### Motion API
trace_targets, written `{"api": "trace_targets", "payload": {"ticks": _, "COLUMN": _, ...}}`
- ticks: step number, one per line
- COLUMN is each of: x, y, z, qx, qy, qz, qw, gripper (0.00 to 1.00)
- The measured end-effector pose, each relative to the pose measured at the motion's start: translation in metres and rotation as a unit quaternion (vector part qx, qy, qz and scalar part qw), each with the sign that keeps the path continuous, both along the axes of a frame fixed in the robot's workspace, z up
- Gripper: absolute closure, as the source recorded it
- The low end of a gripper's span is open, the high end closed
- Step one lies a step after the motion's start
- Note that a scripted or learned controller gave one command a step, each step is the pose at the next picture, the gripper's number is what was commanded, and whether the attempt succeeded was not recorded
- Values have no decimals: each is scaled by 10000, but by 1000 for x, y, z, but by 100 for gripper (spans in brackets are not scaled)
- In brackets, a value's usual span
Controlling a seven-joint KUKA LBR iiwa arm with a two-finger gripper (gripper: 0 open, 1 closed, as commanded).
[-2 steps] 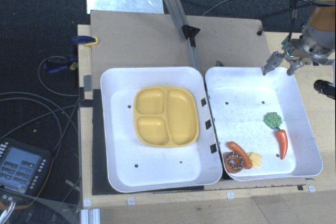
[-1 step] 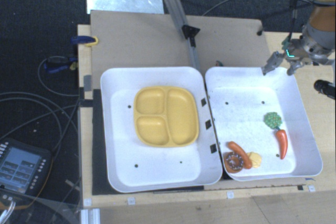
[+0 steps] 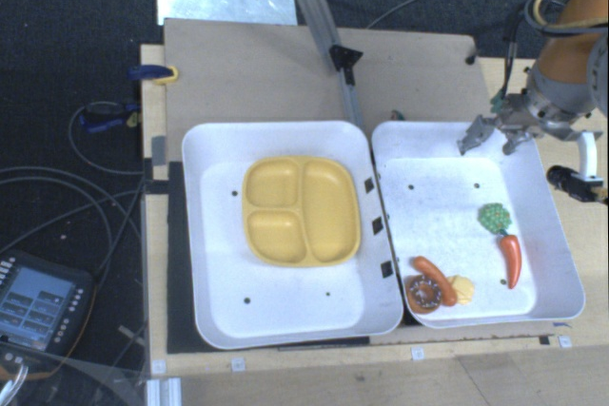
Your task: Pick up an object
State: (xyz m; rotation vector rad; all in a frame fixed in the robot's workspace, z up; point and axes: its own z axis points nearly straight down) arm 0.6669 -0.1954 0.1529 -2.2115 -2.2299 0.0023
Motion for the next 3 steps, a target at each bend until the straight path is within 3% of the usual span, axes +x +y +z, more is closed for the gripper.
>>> {"api": "trace_targets", "payload": {"ticks": 1, "x": 8, "y": -2, "z": -58, "qx": 1, "qy": 8, "qz": -2, "qw": 10000, "gripper": 0}}
{"api": "trace_targets", "payload": {"ticks": 2, "x": 9, "y": -2, "z": -61, "qx": -7, "qy": -17, "qz": 4, "qw": 10000, "gripper": 0}}
{"api": "trace_targets", "payload": {"ticks": 3, "x": 10, "y": -3, "z": -49, "qx": -21, "qy": -40, "qz": 15, "qw": 10000, "gripper": 100}}
